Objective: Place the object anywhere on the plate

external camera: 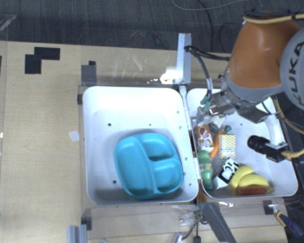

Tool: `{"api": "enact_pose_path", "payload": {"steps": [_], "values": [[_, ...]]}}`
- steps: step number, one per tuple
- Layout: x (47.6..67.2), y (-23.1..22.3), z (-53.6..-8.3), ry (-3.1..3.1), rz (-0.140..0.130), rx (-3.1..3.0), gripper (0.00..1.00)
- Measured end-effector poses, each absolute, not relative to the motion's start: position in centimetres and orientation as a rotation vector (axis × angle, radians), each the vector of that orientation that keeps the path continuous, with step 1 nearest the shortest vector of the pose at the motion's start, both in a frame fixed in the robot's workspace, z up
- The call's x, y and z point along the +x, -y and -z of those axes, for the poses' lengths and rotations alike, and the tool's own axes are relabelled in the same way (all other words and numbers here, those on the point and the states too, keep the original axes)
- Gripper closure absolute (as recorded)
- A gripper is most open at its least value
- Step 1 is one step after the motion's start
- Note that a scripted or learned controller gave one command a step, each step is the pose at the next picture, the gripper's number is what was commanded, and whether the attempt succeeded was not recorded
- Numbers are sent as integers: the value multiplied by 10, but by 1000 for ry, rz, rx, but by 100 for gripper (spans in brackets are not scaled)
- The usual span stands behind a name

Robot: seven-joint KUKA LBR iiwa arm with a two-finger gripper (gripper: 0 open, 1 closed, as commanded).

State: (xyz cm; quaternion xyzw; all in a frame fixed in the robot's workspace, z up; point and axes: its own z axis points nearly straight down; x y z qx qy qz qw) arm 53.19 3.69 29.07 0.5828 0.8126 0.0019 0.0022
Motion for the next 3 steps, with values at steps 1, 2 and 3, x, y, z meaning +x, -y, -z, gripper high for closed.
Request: {"api": "enact_pose_path", "payload": {"steps": [1, 2, 3], "values": [[539, -59, -296, -2701, -5, 1595, 100], [554, -119, -268, -2741, -5, 1529, 100], [489, -174, -190, -2707, -3, 1594, 100]]}}
